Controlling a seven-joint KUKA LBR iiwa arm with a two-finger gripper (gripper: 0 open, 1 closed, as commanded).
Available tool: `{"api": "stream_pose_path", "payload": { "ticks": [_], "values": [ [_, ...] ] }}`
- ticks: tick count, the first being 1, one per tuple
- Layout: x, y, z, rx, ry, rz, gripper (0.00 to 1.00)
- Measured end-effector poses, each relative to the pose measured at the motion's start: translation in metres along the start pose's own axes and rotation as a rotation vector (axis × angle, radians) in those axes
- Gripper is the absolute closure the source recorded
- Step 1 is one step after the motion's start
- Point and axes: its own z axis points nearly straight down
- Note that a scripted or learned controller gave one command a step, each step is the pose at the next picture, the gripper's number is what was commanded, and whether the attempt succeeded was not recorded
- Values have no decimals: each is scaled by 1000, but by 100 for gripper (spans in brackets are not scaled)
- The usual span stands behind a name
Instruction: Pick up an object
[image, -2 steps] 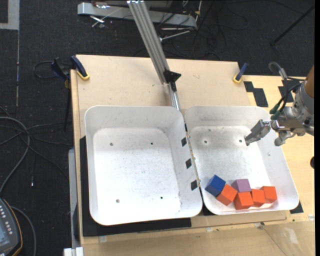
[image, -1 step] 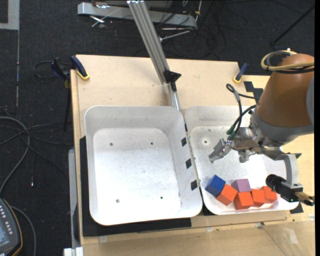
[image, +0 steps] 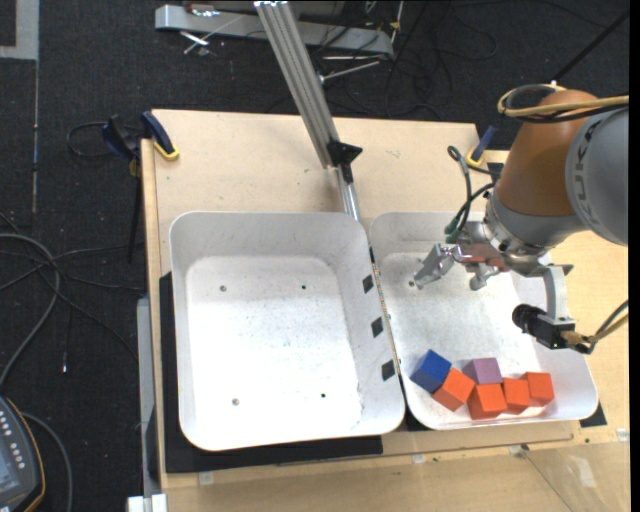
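Note:
Several blocks lie clustered at the near end of the right bin (image: 400, 262): a blue block (image: 432, 369), a purple block (image: 486, 371) and orange ones, such as the orange block (image: 457, 388) touching the blue one. My gripper (image: 455, 277) hovers over the middle of the right bin, farther back than the blocks and well apart from them. It is open, its two fingers spread with nothing between them.
The left bin (image: 190, 300) sits beside the right one, their rims meeting along a ridge with black tape marks. A slanted metal pole (image: 305, 90) crosses the bench behind the bins. A black camera module (image: 540, 322) hangs from the wrist on the right.

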Motion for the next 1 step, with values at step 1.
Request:
{"api": "stream_pose_path", "payload": {
  "ticks": [1],
  "values": [
    [-13, -80, 93, -11, 6, 5, 0]
  ]
}}
